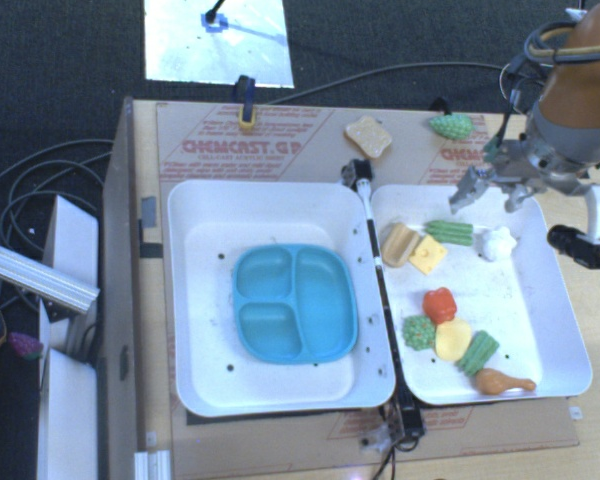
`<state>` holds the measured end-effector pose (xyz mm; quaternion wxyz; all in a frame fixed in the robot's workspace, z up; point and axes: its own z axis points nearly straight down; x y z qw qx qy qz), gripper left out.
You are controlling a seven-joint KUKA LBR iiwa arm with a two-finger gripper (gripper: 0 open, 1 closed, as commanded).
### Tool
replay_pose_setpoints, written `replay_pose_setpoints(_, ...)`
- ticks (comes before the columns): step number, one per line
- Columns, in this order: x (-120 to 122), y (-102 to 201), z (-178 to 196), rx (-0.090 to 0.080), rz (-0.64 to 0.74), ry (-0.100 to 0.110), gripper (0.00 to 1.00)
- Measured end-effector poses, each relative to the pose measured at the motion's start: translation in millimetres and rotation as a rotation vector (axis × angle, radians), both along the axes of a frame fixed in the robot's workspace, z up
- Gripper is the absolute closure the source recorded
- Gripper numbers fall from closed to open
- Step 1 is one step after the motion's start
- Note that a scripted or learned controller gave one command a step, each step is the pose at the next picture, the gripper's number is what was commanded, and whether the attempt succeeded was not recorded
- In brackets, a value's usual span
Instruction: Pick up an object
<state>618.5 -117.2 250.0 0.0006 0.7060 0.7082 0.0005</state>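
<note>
The right bin [555, 298] holds several toy foods: a green pod [449, 232], a white piece [497, 243], a yellow cheese wedge [427, 255], a tan block [397, 241], a red pepper [439, 303], broccoli [418, 331], a yellow lemon [452, 340], a green vegetable [478, 351] and a drumstick [502, 381]. My gripper [493, 194] hovers over the bin's far edge, above the green pod and white piece. Its fingers [467, 189] are spread apart and hold nothing.
The left bin [205, 228] carries a blue divided plate [292, 302]. On the cardboard behind the bins lie a toast slice [368, 136] and a green bumpy toy [451, 125]. A black clamp [583, 245] juts in at the right.
</note>
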Motion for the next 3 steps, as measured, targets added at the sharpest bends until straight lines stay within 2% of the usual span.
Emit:
replay_pose_setpoints(1, -59, -24, -166, 0.0, -0.002, 0.001, 0.0)
replay_pose_setpoints(2, -123, 22, -166, 0.001, -0.002, 0.002, 0.0)
replay_pose_setpoints(3, -121, 22, -154, 0.0, -0.001, -0.004, 1.0)
